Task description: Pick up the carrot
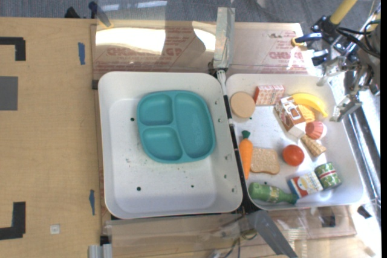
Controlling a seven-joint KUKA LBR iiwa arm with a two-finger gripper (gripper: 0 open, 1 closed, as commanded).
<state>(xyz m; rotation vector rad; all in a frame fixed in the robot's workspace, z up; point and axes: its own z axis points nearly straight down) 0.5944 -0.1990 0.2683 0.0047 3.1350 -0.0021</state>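
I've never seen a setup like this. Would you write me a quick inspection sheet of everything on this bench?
Surface: two white bins side by side, left bin, right bin.
Job's things: carrot lying at the right bin's left wall, untouched.
Clutter: teal plate in left bin; bread, tomato, banana, can, cartons and other toy food in right bin.
End effector: end effector over right bin's right edge, away from carrot.
Cables: bundle at the arm, upper right.
Surroundings: cardboard, grey carpet.

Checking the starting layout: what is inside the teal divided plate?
The teal plate in the left bin shows three bare compartments with nothing in them. The bin floor under it is covered.
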